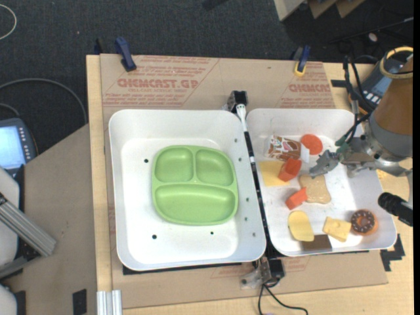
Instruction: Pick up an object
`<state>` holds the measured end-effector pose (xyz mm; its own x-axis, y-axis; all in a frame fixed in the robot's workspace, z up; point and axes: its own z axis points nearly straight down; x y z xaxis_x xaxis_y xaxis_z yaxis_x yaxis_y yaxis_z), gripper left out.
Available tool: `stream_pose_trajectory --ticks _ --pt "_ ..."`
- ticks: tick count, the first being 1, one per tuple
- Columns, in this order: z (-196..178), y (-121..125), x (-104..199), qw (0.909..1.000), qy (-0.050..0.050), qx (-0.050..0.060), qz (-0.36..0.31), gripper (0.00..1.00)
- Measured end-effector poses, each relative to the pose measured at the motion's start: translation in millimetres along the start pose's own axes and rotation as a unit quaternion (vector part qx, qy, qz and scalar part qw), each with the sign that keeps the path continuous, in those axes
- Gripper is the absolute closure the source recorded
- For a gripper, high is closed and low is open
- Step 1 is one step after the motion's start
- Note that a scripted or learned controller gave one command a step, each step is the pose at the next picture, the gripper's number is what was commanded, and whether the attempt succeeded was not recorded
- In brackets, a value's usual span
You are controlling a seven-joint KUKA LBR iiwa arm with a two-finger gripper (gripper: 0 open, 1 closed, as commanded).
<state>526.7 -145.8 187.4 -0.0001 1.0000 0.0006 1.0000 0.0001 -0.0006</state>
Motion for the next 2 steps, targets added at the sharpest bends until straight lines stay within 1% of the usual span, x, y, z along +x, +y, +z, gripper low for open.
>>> stream_pose_trajectory --ticks 1,2 --pt "67 -25 55 1.0 0.002 0.005 -0.002 0.0" --pt "103 1 28 1.0 -0.001 -0.002 0.001 0.0"
